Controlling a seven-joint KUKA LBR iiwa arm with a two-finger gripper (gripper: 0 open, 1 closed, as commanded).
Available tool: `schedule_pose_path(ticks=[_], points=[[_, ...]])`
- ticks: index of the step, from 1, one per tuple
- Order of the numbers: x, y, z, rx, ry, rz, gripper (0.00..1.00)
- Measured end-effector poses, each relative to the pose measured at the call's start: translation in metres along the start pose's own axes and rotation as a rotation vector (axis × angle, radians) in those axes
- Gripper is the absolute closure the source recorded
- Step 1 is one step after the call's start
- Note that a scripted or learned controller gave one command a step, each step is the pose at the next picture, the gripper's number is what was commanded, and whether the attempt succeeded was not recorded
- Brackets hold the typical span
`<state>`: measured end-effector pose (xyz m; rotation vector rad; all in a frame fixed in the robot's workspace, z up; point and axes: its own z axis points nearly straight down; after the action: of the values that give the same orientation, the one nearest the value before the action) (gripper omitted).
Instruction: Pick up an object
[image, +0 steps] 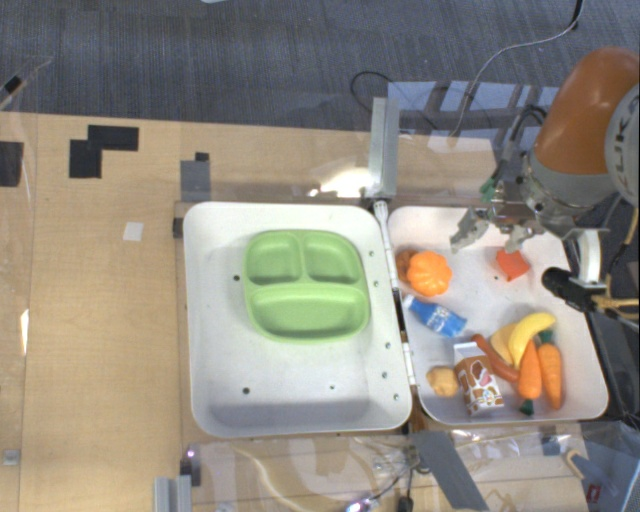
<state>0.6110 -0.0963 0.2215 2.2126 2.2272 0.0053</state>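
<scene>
- Take the right white shallow plastic bin (592, 400) as your landmark; the grey arm with the orange band (590, 110) leans in over its far right corner, wrist angled down and toward the bin's middle.
- You can see the two-finger gripper (497, 236) hanging over the far part of that bin, its fingers (467, 230) spread wide apart with nothing between them.
- The small red-orange block (512, 264) lies on the bin floor just under and beside the right fingertip; you cannot tell whether the finger touches it.
- The round orange toy fruit (429, 273) sits near the bin's left wall, to the gripper's near left, apart from it.
- Nearer you from the orange lies a blue and white packet (438, 319).
- Along the bin's near right side you find a yellow toy banana (525, 335), two orange toy carrots (540, 373), a brown printed carton (480, 385) and a small tan lump (442, 380), bunched close together.
- To the left of the landmark bin stands the second white bin (215, 400), holding a light green divided plastic tray (305, 283).
</scene>
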Motion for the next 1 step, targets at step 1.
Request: schedule_pose_path(ticks=[1], points=[[0.0087, 0.022, 0.1226, -0.009, -0.001, -0.096, 0.0]])
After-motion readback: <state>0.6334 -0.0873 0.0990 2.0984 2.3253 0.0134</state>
